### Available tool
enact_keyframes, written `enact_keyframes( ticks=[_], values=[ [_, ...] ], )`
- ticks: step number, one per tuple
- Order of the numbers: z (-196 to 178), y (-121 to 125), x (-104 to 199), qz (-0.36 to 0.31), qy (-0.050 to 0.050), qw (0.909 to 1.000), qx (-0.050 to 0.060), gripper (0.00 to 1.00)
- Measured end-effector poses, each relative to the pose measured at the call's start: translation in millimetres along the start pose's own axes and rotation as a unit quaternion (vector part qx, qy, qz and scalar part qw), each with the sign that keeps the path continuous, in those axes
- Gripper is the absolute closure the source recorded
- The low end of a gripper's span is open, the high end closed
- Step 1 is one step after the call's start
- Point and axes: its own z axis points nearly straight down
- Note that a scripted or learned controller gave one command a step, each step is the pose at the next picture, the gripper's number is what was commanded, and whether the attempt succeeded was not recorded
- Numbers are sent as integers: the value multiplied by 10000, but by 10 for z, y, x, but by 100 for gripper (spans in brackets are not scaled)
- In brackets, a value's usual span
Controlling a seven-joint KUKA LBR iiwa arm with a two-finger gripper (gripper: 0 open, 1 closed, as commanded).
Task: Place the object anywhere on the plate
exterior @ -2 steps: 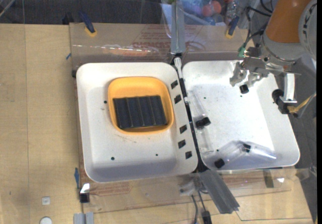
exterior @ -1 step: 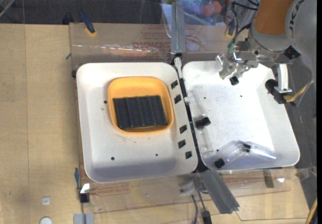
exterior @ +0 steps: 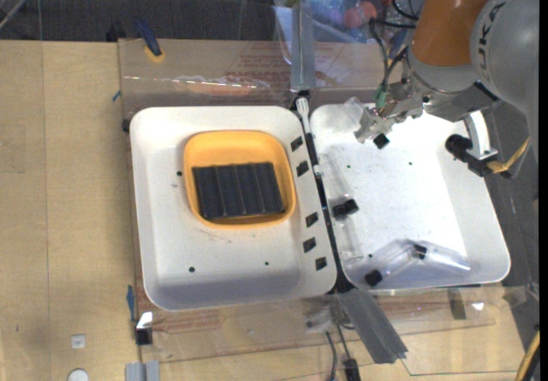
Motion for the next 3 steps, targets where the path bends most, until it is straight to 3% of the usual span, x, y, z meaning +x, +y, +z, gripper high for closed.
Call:
enact_keyframes(
  ticks=[2,3],
  values=[
    [-404,147,469,-1092,-21,9940,-32,100],
    [-3,138,456,-2623,-4,9650,-7,100]
  ],
)
